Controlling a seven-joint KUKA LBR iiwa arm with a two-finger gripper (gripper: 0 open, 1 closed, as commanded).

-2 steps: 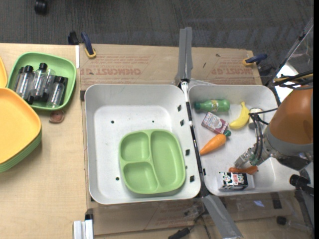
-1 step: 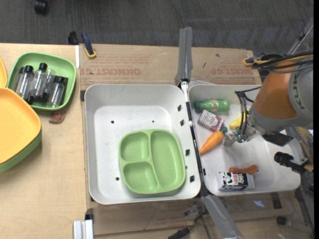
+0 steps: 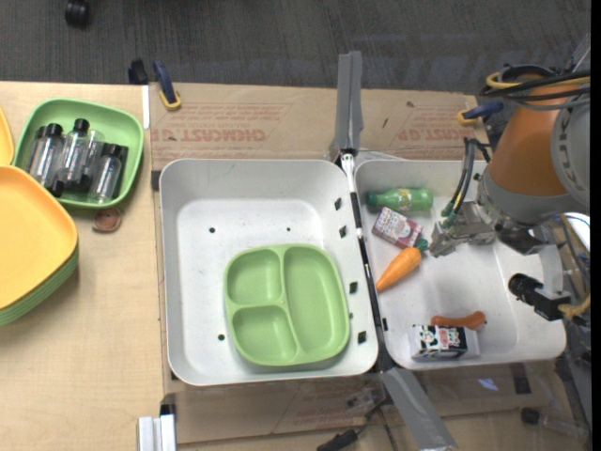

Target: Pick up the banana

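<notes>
Camera view: jaws just beside carrot [image 3: 398, 267].

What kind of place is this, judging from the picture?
Probably a robotics lab or test workspace. A robot arm reaches over two white bins on a cardboard-covered bench, toy food such as a carrot lies in one, and grey office carpet lies behind.

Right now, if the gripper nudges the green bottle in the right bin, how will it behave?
The green bottle lies on its side, so it would probably roll. Its round, smooth-looking body may slip in a pinch. It looks small, likely light.
</notes>
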